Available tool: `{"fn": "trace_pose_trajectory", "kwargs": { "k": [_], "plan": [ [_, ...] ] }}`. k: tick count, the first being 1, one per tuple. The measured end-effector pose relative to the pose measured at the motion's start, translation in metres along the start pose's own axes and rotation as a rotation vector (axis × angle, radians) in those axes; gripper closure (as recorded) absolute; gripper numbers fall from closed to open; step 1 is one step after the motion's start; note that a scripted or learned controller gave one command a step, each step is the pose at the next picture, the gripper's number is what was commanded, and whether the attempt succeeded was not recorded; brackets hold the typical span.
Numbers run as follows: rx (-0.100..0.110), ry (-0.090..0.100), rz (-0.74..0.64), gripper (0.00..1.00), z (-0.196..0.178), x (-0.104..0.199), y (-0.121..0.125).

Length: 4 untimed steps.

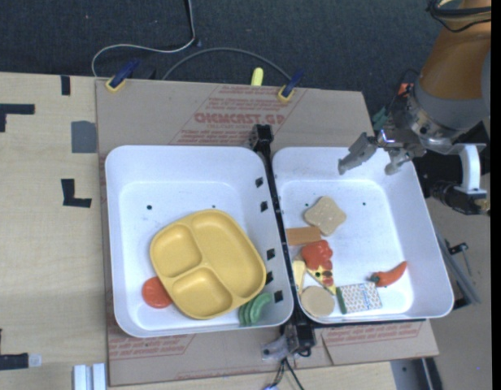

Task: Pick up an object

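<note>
1. the gripper (374, 158) hangs over the right bin (421, 210) at about 1 o'clock of that bin, close above its back rim. its two fingers (353, 159) are spread wide with nothing between them, so it holds no object; that looks like the stance of a tool poised before a descent, not one carrying something.

2. the pickable things crowd the right bin's near-left part, from its centre round to 7 o'clock: a tan bread slice (324, 215) near the middle, an orange-brown block (302, 236) just at its 7 o'clock, then a red lumpy toy (316, 254), a yellow wedge (301, 272), a pale round piece (319, 301) and a chequered card (361, 297). an orange pepper (390, 275) lies apart at 5 o'clock.

3. the bread slice is the nearest to the open fingers and has free floor around most of it, so i judge it the easiest target; the cluster below it sits touching or nearly so, which could let a finger land on a neighbour.

4. the left bin (128, 177) holds a yellow divided plate (206, 262) lying flat, with a red ball (156, 292) tucked at its 8 o'clock and a green toy (254, 308) at its 5 o'clock, both wedged between plate and bin wall and awkward to reach.
</note>
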<state>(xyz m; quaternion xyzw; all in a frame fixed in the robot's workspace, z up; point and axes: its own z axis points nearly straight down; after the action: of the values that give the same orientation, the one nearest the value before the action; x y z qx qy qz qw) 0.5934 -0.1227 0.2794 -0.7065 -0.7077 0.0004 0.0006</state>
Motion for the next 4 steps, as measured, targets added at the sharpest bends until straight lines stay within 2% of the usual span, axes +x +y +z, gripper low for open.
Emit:
{"fn": "trace_pose_trajectory", "kwargs": {
  "k": [1,2,3,4],
  "plan": [
    [0.009,0.001,0.0,0.0,0.109,0.017,0.014],
    [-0.006,-0.005,0.0,0.0,0.197,0.01,0.024],
    [-0.009,-0.001,-0.002,0.0,0.19,-0.003,0.059],
    [-0.016,-0.003,-0.003,1.0,0.179,-0.003,0.059]
  ]
}}
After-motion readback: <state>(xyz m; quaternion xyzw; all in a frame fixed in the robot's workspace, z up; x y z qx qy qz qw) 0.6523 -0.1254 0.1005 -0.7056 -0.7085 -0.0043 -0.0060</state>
